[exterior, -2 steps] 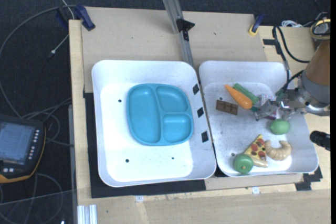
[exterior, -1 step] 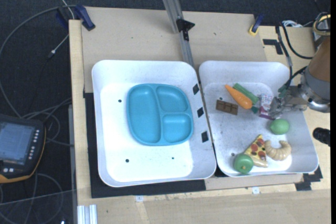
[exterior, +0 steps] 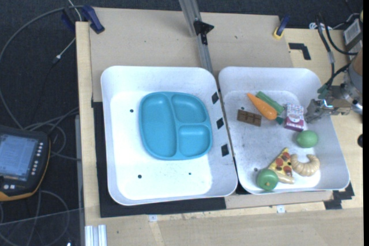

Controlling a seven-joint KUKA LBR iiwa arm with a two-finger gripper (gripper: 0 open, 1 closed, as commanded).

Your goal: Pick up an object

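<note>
The wooden surface [exterior: 173,26] carries two white bins. The left bin [exterior: 115,141] holds a blue divided plate [exterior: 174,125]. The right bin [exterior: 334,164] holds a carrot [exterior: 262,105], chocolate [exterior: 249,117], pizza slice [exterior: 282,165], croissant [exterior: 305,164] and green apple [exterior: 267,179]. The gripper [exterior: 318,108] sits at its right edge; whether it is apart or together I cannot tell.

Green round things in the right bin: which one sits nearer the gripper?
The lime-green ball just below the gripper. The green apple lies farther off, at the bin's front edge beside the pizza slice.
</note>
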